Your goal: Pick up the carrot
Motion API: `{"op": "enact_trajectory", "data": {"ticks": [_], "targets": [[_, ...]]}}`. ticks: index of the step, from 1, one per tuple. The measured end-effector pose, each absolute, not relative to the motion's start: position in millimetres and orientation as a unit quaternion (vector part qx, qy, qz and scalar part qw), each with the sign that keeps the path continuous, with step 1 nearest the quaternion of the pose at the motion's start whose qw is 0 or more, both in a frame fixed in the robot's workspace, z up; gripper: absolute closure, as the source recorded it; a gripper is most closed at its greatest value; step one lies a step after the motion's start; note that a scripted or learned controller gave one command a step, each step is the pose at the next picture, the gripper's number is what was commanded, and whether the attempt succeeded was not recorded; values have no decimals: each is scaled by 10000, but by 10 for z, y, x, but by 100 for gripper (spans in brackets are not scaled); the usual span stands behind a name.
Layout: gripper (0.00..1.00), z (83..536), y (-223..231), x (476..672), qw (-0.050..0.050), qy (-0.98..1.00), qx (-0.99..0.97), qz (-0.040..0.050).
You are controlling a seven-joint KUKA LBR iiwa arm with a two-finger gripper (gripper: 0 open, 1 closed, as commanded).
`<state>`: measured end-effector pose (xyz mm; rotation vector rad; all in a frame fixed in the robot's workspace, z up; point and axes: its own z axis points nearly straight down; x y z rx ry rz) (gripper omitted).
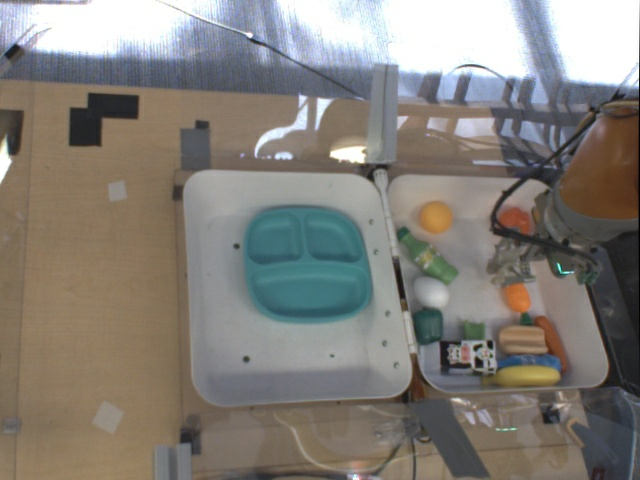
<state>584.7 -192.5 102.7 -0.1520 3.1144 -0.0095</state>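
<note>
carrot (516,297): small orange piece with green top, right bin (590,368), centre-right of the frame, just below my fingertips.
gripper (512,268): mine, hanging over the right bin right above the carrot; grip state i cannot tell, nothing visibly held.
arm (600,173): enters from the right edge, orange band uppermost.
neighbours: sandwich (522,340) just below the carrot, orange ball (435,217) at upper left of the bin, green bottle (428,256), egg (431,292).
left bin (215,368): holds teal tray (306,263).
</note>
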Motion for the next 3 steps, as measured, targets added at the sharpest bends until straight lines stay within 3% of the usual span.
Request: {"op": "enact_trajectory", "data": {"ticks": [1, 2, 3], "targets": [[100, 911, -2067, 5204, 91, 9736, -2278, -47], [100, 2239, -1665, 5069, 100, 9924, -1224, -34], [100, 2245, -898, 5692, 55, 9894, -1454, 9]]}}
